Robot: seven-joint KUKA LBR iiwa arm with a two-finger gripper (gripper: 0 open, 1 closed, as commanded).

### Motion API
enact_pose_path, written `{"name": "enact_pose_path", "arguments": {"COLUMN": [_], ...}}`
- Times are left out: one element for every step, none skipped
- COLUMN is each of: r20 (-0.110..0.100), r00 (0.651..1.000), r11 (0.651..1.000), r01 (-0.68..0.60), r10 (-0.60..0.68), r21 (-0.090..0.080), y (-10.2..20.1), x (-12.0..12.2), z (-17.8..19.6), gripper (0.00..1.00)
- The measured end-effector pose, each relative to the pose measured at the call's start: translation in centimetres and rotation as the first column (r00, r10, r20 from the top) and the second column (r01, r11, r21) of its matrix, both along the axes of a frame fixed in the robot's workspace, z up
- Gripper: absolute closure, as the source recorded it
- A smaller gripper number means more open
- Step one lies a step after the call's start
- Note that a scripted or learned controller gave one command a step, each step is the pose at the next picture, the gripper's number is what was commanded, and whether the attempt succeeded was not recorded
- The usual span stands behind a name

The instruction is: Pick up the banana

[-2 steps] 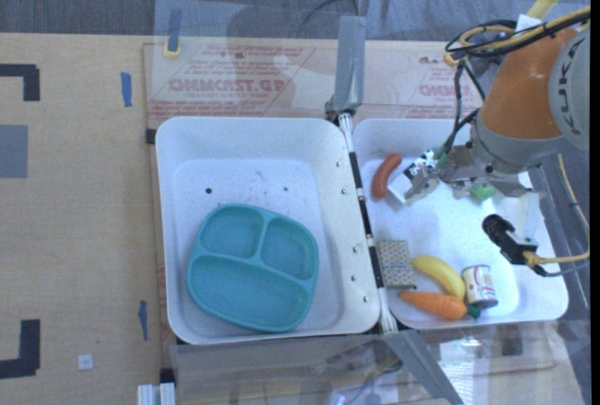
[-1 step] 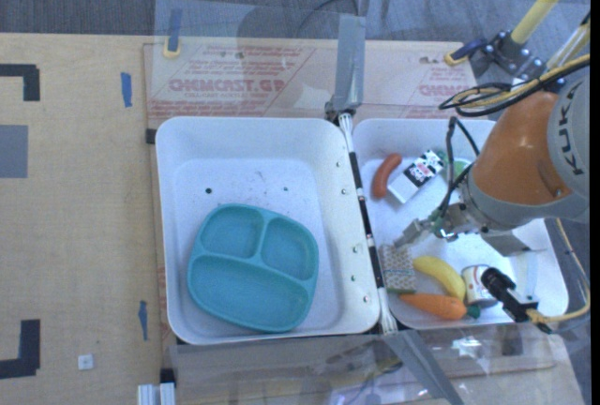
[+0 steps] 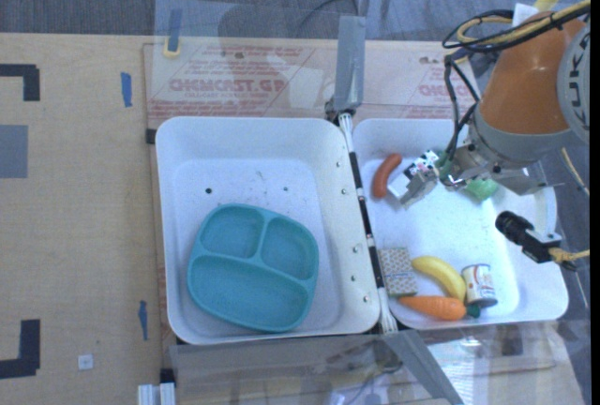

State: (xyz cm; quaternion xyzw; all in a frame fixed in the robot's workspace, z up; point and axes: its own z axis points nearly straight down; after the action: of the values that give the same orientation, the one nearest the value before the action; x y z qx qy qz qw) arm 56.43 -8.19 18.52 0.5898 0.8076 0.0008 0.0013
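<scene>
A grey robot arm (image 3: 539, 84) with an orange band is reaching in from the right over the right bin (image 3: 534, 300), its gripper (image 3: 419, 180) hanging above the bin's far half, just right of a red sausage (image 3: 384, 175); whether its fingers are spread or pressed together cannot be told from this angle, and nothing is showing between them. The banana (image 3: 441, 274) is lying untouched in the near part of the same bin, well apart from the gripper. An orange carrot (image 3: 433, 307) is lying just nearer than the banana, a small can (image 3: 480, 284) with a red-and-white label is sitting at the banana's right end, and a speckled tan block (image 3: 397, 269) is resting to its left. The can's lettering is too small to read. Something green (image 3: 483, 188) is peeking out from under the arm at the right. In the left bin (image 3: 187, 150), a teal divided plate (image 3: 253, 267) is occupying the near half. Beyond the bins, a clear sheet (image 3: 234, 75) on the bench is carrying faint red print, seemingly mirrored and not legible. Strips of blue tape (image 3: 126, 89) are dotting the wooden bench (image 3: 66, 206) at left.
</scene>
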Motion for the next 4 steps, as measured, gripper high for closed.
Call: {"name": "enact_pose_path", "arguments": {"r20": [-0.004,-0.003,0.013,0.016], "r00": [0.993,0.998,0.99,0.991], "r11": [0.993,0.998,0.99,0.991], "r01": [0.117,0.065,-0.139,-0.131], "r10": [-0.117,-0.065,0.139,0.131], "r21": [0.001,0.001,0.003,-0.002], "y": [2.0,-0.6,-2.5,-3.0], "x": [-2.7,-7.0,-7.9,-7.9], "z": [-0.1,-0.1,-9.1,-8.2], "gripper": [0.0,0.0,0.0,1.0]}}
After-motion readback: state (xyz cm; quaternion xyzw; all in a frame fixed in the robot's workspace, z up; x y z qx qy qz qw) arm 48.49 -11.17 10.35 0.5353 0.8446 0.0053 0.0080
